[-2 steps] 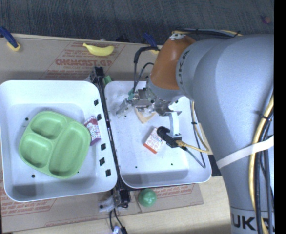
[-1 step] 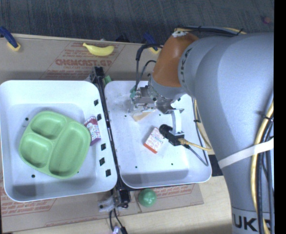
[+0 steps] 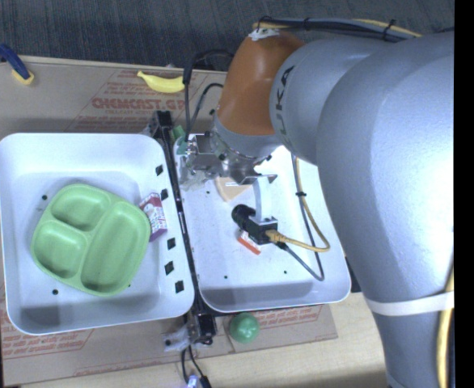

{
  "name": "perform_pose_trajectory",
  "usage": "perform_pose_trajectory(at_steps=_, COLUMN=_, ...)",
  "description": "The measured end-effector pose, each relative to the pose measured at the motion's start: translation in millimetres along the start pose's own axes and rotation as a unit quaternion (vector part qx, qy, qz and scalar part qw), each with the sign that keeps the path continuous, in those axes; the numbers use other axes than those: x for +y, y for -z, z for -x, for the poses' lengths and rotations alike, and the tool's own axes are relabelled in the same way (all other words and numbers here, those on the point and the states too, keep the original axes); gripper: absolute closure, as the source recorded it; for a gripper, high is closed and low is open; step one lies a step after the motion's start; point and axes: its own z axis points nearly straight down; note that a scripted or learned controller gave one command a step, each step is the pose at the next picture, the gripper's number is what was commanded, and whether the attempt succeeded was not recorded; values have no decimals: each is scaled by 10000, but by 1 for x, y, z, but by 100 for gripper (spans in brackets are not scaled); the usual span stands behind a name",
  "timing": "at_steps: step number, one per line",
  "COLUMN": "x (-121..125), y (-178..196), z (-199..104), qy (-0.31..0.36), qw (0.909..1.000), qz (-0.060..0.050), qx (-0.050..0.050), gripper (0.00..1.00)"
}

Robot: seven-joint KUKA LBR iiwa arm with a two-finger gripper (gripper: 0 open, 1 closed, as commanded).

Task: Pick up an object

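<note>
The gripper [image 3: 221,168] sits low at the far end of the right bin [image 3: 302,285], whether clasping anything I cannot tell, just above a tan wedge [image 3: 230,189] touching its tip.

A robot lab or test room is shown. A big grey robot arm [image 3: 383,136] is seen at 3 o'clock. Two white bins [image 3: 27,297] are set side by side on a cardboard sheet [image 3: 99,103], with grey carpet [image 3: 99,14] at 12 o'clock. Loose cables [image 3: 306,245] are seen near the middle.
</note>
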Motion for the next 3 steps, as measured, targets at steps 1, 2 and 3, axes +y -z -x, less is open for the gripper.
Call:
perform_pose_trajectory(at_steps=1, x=-79, y=27, z=-44, qy=-8, qw=10000, qz=-15, qx=-4, gripper=100)
perform_pose_trajectory(at_steps=2, x=-113, y=27, z=-33, qy=-14, qw=10000, qz=-15, qx=-7, gripper=100)
perform_pose_trajectory(at_steps=3, x=-113, y=-2, z=15, qy=-26, qw=10000, qz=-16, qx=-8, gripper=100)
